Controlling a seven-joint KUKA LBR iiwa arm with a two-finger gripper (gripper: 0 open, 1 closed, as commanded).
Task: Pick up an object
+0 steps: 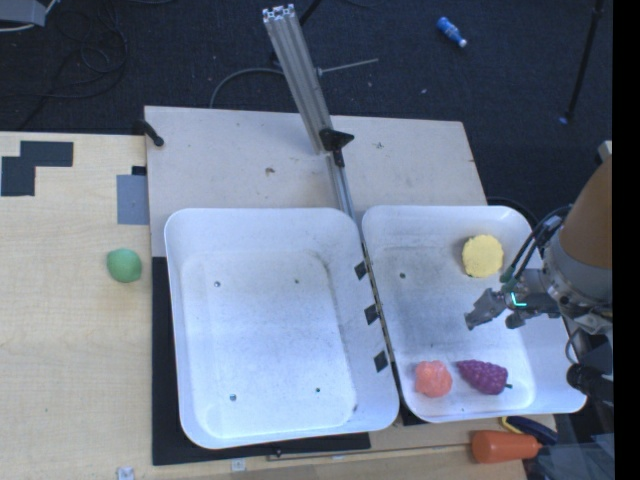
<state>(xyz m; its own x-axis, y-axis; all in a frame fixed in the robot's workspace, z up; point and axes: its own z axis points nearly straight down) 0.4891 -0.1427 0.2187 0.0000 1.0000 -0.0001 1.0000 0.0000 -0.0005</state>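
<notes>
Three things lie in the right bin [440, 238]. A yellow disc [483, 256] sits in its upper right part, flat on the floor of the bin. An orange ball [432, 379] lies near the front edge, and purple grapes [483, 376] lie just beside it on the right, close but apart as far as the view tells.

The gripper [478, 315] hangs over the right half of this bin, between the disc above and the grapes below, nearer the disc. It points toward the left of the view, and a small green light glows at its base. Nothing shows between its fingers; whether they stand wide or narrow I cannot tell, since they read as one dark shape. The arm [590, 238] comes in from the right edge, grey with an orange band, with cables looping beside it.

The left bin [190, 238] touches the right one along a shared edge with three dark clips. Both bins rest on the bench [410, 153], on a pale board. A metal rail [300, 73] slants from the top of the view down to the join between the bins.

Left of the bins, on the wooden surface, a green ball [124, 265] lies well apart. An orange carrot [505, 445] lies outside the right bin, below its front edge. A blue item [452, 32] lies on the dark floor at the top.
</notes>
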